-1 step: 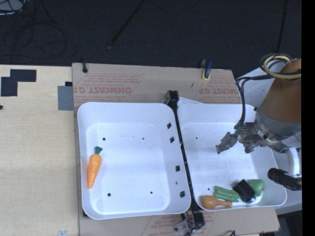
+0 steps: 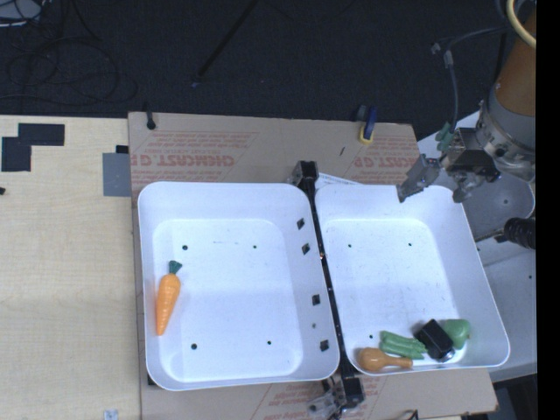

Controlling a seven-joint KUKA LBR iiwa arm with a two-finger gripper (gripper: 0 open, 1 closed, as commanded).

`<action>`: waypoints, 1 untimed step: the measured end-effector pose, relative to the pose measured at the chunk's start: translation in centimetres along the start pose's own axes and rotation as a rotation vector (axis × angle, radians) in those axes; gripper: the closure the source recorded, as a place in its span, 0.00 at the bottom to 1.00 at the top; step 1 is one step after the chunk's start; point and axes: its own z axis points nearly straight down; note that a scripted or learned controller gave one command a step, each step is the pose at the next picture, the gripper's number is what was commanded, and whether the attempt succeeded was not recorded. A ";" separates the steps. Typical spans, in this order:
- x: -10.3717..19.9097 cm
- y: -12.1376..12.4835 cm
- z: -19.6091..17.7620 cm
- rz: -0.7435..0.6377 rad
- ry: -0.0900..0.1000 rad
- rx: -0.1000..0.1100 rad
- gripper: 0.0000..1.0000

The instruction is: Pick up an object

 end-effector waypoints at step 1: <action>6.5 1.6 -7.5 -0.002 0.003 0.008 0.00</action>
